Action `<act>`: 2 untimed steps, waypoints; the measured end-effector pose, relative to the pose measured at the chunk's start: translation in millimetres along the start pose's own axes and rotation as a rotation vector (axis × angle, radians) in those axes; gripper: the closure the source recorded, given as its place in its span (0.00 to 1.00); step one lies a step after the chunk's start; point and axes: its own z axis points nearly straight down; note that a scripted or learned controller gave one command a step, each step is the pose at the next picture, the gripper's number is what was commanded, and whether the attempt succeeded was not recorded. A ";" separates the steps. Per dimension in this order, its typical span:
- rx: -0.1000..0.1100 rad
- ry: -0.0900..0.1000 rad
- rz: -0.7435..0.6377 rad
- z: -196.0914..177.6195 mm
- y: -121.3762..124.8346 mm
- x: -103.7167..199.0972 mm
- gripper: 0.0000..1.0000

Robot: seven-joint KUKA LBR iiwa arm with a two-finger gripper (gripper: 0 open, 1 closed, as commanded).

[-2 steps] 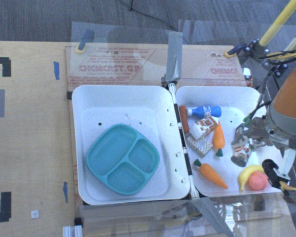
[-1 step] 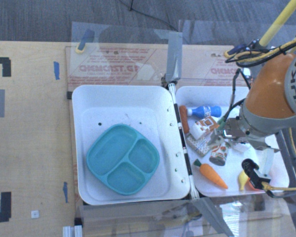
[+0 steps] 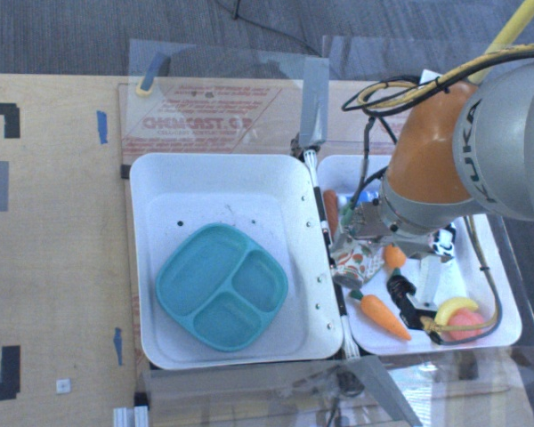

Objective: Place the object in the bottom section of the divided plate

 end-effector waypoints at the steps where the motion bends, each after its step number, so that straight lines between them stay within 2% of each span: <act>1: 0.000 0.000 -0.034 0.0 14.0 88.4 1.00; 2: 0.001 0.000 -0.082 -41.9 26.6 168.1 1.00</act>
